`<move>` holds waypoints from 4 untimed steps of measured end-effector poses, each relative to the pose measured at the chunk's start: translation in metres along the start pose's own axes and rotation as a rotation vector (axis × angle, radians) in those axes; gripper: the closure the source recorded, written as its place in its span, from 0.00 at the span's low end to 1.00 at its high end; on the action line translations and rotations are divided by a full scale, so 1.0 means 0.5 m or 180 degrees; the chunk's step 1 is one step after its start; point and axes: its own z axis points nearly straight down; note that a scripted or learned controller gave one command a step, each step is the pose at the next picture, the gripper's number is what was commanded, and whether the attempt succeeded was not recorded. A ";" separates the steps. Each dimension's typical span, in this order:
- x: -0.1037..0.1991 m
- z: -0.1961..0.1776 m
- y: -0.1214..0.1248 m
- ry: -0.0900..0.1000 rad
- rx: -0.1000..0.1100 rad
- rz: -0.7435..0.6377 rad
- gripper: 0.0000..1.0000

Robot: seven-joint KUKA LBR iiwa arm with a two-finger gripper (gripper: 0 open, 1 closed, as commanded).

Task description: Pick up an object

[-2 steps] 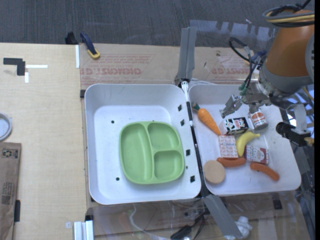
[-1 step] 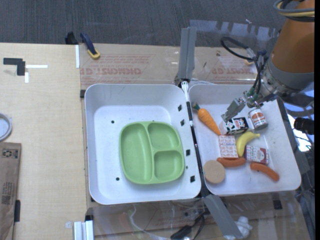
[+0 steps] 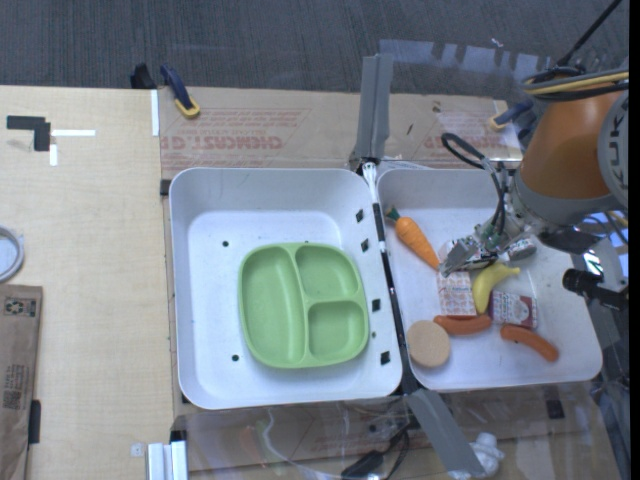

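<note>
Nearest, a round cookie [image 3: 429,344] sits in the right bin [image 3: 575,368]; farther, the gripper [image 3: 478,255] hovers over the banana [image 3: 490,281], finger state unclear, needing a straight, centered descent.

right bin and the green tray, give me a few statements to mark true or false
1. The green tray lies in the left bin. True.
2. The carrot lies in the left bin. False: it lies in the right bin, near the divider.
3. The tool hangs over the right bin, beside the banana. True.
4. The green tray has one compartment. False: it has three.
5. The round tan piece sits in the near left corner of the right bin. True.
</note>
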 end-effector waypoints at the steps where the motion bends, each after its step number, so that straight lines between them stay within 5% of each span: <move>1: 0.017 0.061 0.008 -0.0103 -0.0074 -0.0323 0.00; 2: 0.015 0.030 0.020 -0.0124 -0.0123 -0.0322 1.00; 3: 0.193 -0.264 -0.098 -0.0004 -0.0003 0.0073 1.00; 4: 0.207 -0.214 -0.074 0.0004 0.0010 0.0834 1.00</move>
